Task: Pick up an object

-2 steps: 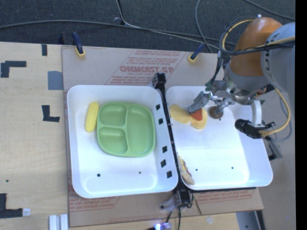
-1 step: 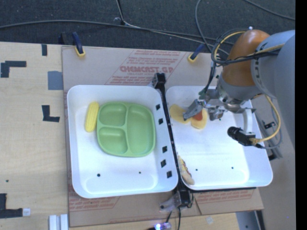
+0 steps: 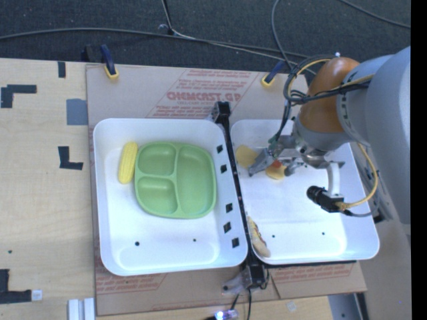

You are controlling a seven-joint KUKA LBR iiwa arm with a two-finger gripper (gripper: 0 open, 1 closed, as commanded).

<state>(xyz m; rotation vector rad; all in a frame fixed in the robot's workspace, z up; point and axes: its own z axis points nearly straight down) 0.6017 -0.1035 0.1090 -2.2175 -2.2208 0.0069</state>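
Fingers (image 3: 272,167) straddle a small yellow object (image 3: 275,173) — right bin (image 3: 300,239).

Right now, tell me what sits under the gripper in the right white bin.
Under the gripper, a small yellow-orange object lies on the right white bin floor, a pale yellow piece beside it. The gripper covers part of the object, so its shape is unclear.

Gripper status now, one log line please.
gripper: low in right bin | at yellow-orange item | grasp unconfirmed | green plate, corn: left bin
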